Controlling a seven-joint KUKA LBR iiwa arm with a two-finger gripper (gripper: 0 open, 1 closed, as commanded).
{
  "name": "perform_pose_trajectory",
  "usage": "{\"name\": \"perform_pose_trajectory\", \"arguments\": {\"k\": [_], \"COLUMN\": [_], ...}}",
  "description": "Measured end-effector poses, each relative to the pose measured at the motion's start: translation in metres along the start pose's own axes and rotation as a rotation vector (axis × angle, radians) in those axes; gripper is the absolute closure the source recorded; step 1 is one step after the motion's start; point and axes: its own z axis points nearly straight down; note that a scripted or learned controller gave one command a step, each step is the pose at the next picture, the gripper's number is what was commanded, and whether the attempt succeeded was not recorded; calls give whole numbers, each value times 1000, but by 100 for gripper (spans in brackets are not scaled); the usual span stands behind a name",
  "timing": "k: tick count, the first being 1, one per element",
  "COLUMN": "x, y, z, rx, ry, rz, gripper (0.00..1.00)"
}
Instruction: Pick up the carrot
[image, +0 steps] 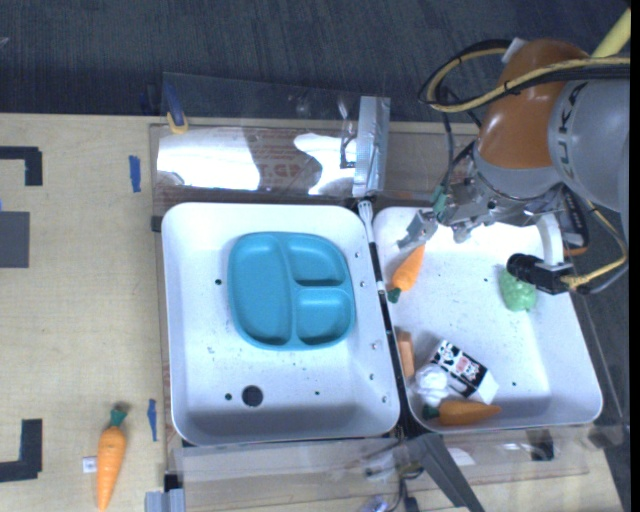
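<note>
Setting: robotics laboratory
Evidence: industrial arm (560, 120) with exposed cables; two white bins (190, 300) on wooden bench (70, 330); tape markers; toy vegetables

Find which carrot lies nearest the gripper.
The carrot at the right bin's upper-left, just under the gripper. Others lie at that bin's lower edge and outside on the bench.

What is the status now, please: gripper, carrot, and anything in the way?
Gripper over right bin, top-left corner. Carrot at its fingertips, tilted, beside the bin wall; grasp not confirmed. Green object and black-and-white toy lie apart, not blocking.
</note>
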Motion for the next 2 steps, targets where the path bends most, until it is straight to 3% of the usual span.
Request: {"name": "perform_pose_trajectory", "arguments": {"k": [1,2], "x": [-53,-41], "y": [20,-7], "z": [97,99], "rx": [-4,2], "ry": [-1,3], "rz": [54,-175], "gripper": [0,0]}}
